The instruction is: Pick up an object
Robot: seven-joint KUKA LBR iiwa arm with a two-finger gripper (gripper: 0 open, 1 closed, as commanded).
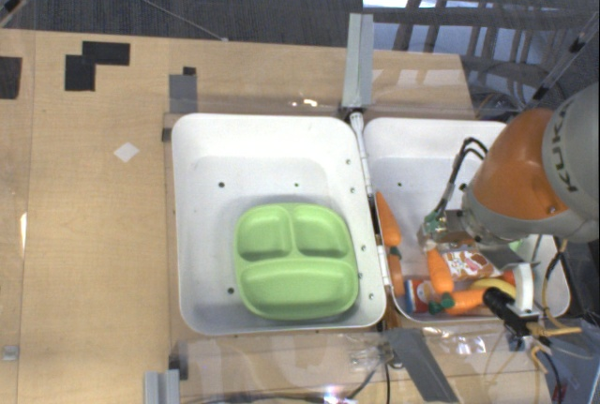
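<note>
Nearest, in the right bin's (412, 149) front corner, toy carrots (439, 273) and other play food lie heaped. The hand (469, 238) hangs just above that pile; whether it grips anything I cannot tell. The left bin (206, 149) holds a green divided plate (295, 260).

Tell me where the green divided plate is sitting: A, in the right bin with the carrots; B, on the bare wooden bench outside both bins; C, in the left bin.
C: the green divided plate lies flat on the floor of the left bin, while the carrots are across the divider in the right bin.
</note>
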